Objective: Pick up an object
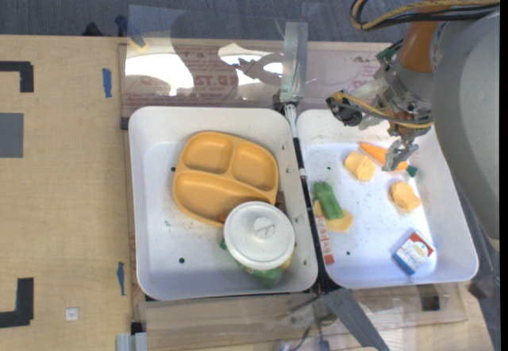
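Camera view: grey arm w/ orange band reaches in from the right; pincer (399, 157) low over the back part of the right shallow white bin (454, 214), tips down next to a small orange wedge-shaped piece (373, 152); can't tell how far the pincer is open, nor if anything is betw. the tips; no hold confirmed. Likely step: final descent / closing on the orange piece, lift not yet done. Next move prob. needs a clean close on that piece, then straight lift. Neighbours: yellow chunk (359, 167) touching or just beside the target on its left; 2nd yellow chunk (406, 196) near, toward the front; both could get nudged. Green block (326, 200) and flat yellow piece (340, 222) near the divider wall; blue-white small carton (413, 252) at the front, well apart. Room: back rim close behind the pincer; bin centre open. Left white bin (151, 206) has an orange divided plastic tray (226, 175) and a white lidded cup (259, 235); out of the way.
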